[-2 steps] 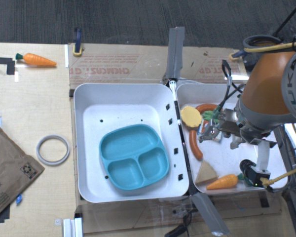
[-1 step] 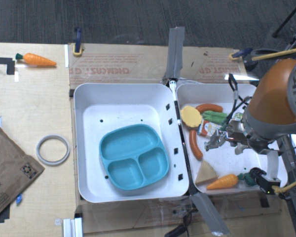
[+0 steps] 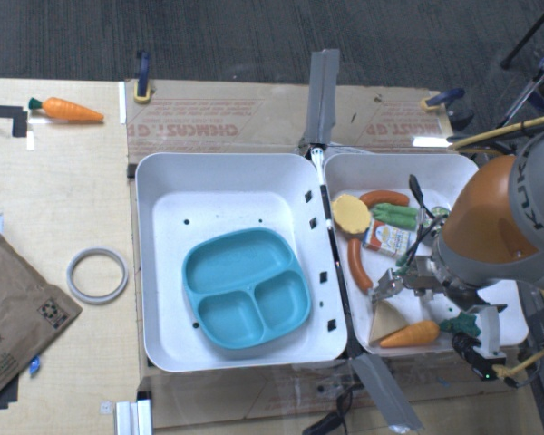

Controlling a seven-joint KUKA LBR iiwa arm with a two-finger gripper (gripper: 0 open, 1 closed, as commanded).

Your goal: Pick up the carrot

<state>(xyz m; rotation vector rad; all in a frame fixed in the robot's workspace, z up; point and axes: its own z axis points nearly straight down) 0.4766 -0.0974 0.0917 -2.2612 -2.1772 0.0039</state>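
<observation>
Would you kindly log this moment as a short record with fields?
left bin: blue divided plate
right bin: carrot near the front wall, sausages, yellow round piece, green item
gripper: over the right bin, behind the carrot
bench left: second carrot, tape ring
task state: carrot not lifted

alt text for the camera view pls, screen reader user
The grey-and-orange arm reaches from the right over the right bin, its gripper hovering just above a carrot lying near the front wall, among other toy foods. The left bin holds a blue divided tray; a second carrot lies on the bench, far left.
</observation>
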